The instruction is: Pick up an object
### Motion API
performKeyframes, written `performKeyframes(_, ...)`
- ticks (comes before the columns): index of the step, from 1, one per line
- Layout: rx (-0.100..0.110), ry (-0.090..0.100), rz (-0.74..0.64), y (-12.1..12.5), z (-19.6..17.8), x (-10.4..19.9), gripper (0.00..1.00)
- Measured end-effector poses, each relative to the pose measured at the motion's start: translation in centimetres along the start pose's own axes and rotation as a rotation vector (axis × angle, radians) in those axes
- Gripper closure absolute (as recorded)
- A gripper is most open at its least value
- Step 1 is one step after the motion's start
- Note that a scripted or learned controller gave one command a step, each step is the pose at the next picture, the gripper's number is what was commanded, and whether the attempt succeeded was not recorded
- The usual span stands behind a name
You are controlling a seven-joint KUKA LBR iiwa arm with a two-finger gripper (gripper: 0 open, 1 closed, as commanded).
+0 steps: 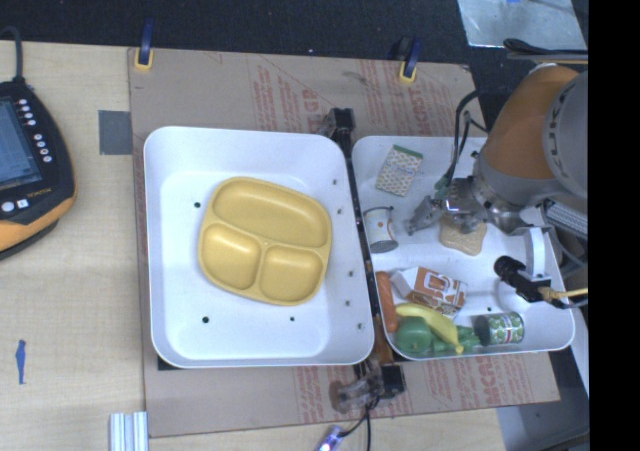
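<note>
Right bin (560,339) — contents: checkered packet (399,170), small can (379,229), tan block (464,236), orange-white box (438,290), carrot (385,297), banana (430,322), green pepper (414,338), green can (499,329). Left bin (180,319) — yellow divided tray (265,239). Risk: items crowd the lower part of the right bin, so a descent there may clip neighbours or pinch two at once; round cans could roll free. Pincer (432,211): low over the right bin between small can and tan block, near both; spread cannot be told, nothing visibly held.
</note>
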State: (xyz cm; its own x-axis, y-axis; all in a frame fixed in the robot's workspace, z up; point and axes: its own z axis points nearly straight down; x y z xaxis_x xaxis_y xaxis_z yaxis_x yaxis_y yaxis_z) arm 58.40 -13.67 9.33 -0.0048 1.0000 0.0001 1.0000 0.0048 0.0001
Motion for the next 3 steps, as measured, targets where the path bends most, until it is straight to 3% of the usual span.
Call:
performKeyframes(1,0.000,-0.001,-0.001,0.0,-1.1,-0.1,1.00)
performKeyframes(2,0.003,0.000,-0.001,2.3,0.2,1.8,1.00)
performKeyframes(3,0.004,0.000,-0.002,2.3,-0.9,1.8,1.00)
